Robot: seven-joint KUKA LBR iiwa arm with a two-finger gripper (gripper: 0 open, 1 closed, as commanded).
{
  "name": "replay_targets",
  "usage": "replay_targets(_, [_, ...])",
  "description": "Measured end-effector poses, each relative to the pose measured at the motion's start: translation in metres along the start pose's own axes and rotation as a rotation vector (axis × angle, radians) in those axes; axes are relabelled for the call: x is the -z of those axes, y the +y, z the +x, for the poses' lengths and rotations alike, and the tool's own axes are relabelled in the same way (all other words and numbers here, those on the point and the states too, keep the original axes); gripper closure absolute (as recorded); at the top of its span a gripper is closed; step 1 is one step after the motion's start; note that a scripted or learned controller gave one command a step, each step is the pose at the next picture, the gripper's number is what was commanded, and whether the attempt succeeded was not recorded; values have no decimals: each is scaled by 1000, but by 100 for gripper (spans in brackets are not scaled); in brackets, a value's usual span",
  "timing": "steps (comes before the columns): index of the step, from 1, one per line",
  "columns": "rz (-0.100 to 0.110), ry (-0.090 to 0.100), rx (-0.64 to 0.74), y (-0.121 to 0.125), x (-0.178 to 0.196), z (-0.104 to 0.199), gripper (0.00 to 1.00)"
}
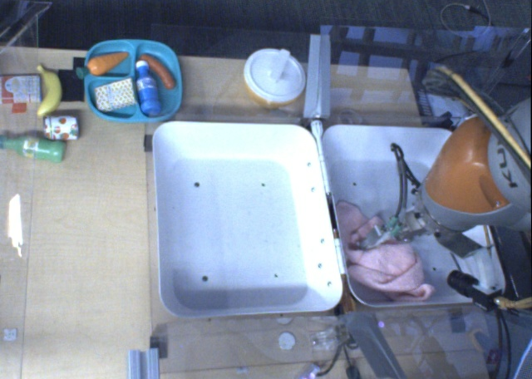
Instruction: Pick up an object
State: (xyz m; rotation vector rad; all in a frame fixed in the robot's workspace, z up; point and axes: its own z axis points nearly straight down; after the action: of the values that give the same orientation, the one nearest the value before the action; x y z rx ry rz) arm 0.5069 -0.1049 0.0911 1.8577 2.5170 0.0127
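A crumpled pink cloth (381,263) lies in the lower left part of the right bin (366,157). My gripper (384,229) reaches in from the right and is down on the cloth's upper edge, its tips touching or pressing into the pink folds. The grey wrist with the orange band (464,171) sits just right of it, over the bin's right half. The folds and the gripper body hide the tips.
The left bin (241,215) lies beside the right one, a metal divider (320,153) between them. On the bench to the far left are a blue tray of toy food (133,80), a banana (50,91), a can (61,127), a green bottle (33,148). A white lidded cup (274,76) stands behind the bins.
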Motion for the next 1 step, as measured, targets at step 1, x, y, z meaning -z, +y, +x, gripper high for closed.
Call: replay_targets(1, [0, 0, -132, 51, -2, -11, 0])
